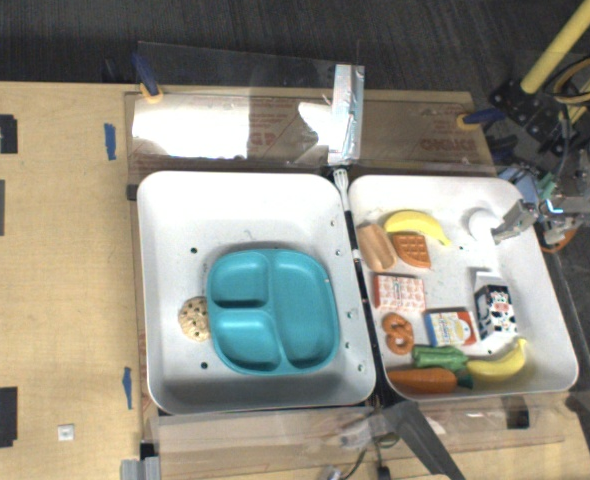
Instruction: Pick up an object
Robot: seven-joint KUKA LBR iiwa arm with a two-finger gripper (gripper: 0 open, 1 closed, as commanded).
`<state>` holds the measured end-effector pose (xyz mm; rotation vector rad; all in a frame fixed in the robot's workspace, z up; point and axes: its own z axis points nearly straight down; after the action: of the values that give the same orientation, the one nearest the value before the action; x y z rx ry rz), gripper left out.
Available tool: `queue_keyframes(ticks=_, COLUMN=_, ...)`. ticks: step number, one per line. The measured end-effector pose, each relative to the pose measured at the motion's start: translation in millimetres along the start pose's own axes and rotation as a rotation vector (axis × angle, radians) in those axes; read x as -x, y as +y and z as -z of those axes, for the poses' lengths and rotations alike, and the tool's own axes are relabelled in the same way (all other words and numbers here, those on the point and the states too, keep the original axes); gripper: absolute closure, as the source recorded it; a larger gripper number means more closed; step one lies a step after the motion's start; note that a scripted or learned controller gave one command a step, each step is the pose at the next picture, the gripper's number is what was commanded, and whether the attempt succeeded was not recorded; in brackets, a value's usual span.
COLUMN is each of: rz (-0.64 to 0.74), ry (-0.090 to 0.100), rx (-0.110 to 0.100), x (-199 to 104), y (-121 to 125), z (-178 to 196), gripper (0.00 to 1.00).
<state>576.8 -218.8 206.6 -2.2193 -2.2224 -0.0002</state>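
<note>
Wooden bench (55, 268), left bin (165, 208) holding teal tray (272, 310), gripper (510, 223) over right bin's (555, 308) edge, opening indiscernible.

Faint reddish print on the clear panel (265, 128) is too blurred to read.

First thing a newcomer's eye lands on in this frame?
The teal divided tray in the left bin stands out, with a cookie at its left edge. Next comes the crowd of toy food in the right bin: a banana at the back, a carrot at the front. The gripper sits at that bin's right rear.
</note>
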Motion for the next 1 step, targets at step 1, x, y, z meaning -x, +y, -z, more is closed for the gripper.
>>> queue_keyframes(ticks=1, rz=-0.069, ry=0.009, rx=-0.008, x=-0.6, y=-91.3, z=-74.6, gripper=0.00)
